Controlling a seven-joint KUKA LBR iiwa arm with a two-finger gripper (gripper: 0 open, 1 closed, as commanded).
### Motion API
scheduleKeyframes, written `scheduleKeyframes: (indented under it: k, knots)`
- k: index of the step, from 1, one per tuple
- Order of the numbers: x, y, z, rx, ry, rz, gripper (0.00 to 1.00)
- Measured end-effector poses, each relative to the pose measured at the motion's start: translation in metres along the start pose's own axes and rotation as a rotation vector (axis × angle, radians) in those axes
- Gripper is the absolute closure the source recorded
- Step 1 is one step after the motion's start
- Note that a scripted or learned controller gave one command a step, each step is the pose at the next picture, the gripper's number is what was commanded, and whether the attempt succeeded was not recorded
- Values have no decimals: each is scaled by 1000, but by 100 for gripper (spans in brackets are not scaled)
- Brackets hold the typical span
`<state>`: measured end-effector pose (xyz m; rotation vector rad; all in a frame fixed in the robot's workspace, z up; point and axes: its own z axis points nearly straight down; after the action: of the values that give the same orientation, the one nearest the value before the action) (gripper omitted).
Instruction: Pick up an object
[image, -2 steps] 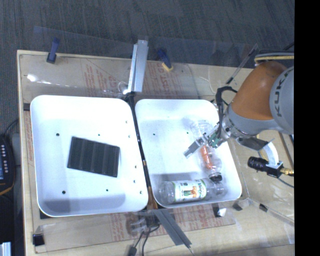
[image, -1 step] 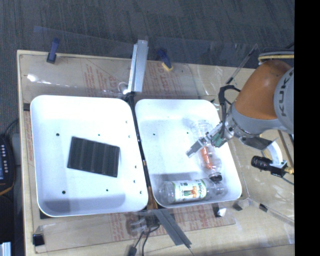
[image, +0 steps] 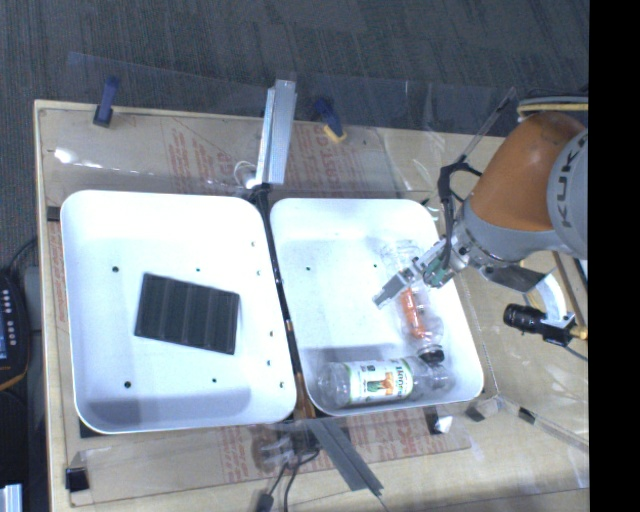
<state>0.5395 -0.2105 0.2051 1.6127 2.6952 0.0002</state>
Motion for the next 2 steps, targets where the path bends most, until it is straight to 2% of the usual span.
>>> scheduleKeyframes:
  k: [1,2]
  knots:
    - [0,1,-10,0,-1,-3,100]
    - [21,-41,-97,0,-1,202,100]
